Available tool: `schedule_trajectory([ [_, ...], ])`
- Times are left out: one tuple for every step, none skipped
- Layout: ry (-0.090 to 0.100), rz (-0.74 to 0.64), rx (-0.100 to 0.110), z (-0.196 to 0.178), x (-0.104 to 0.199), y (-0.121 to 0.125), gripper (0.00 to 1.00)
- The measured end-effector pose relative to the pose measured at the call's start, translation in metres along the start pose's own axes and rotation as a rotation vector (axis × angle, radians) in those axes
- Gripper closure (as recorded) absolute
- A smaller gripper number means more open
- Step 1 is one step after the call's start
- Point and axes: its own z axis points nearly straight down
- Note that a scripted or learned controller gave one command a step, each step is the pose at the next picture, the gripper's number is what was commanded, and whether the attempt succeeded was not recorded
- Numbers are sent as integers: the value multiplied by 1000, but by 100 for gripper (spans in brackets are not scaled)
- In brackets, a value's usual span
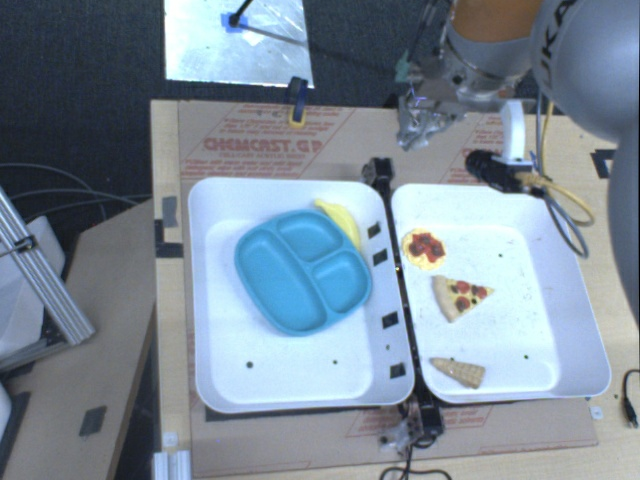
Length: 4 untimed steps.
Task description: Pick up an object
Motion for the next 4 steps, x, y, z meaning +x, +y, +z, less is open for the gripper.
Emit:
schedule_trajectory([
  [1, -3, 5, 33, 82, -7, 100],
  [2, -5, 4, 59, 178, -10, 100],
  [0, 1, 3, -8, 191, -49, 100],
  [1, 6, -3, 75, 189, 9, 100],
])
